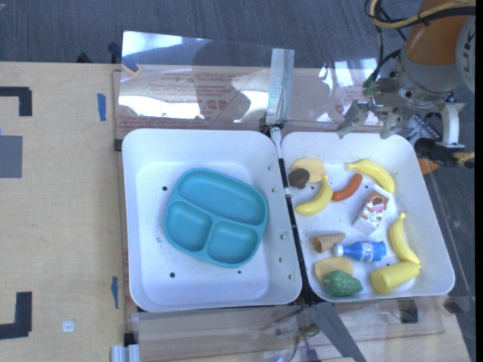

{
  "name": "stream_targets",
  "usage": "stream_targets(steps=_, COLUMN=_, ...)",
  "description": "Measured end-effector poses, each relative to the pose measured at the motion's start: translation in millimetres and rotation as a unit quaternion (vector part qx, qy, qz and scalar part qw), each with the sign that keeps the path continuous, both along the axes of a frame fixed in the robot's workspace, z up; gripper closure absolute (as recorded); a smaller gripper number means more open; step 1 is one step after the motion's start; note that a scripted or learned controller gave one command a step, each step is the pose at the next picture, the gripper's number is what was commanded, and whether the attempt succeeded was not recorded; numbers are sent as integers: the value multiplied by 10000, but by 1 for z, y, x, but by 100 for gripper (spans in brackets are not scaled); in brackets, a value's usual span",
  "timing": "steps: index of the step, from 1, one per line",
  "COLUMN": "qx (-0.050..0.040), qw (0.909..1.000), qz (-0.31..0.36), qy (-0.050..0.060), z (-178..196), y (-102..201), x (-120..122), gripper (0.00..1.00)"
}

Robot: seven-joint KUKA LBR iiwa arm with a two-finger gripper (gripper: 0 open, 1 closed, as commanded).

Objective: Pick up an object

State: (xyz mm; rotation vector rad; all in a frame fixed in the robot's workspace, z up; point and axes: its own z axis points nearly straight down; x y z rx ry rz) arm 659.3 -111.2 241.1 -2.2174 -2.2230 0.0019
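My two-finger gripper (375,121) hangs spread wide and empty, the curved yellow plastic banana (373,173) lying just below it, its long axis crosswise.

I have a single fixed camera mounted above the tabletop (53,202), looking down at a slant. It sits far enough back to take in both white bins whole: the left bin (143,157) and the right bin (430,225), side by side across the middle. The arm (441,29) comes in at my upper right, cut off by the frame edge.
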Motion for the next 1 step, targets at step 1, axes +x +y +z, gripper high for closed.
stream_targets(steps=1, qx=5, qw=9996, qz=291, qy=45, z=-105, y=-4, x=5, gripper=0)
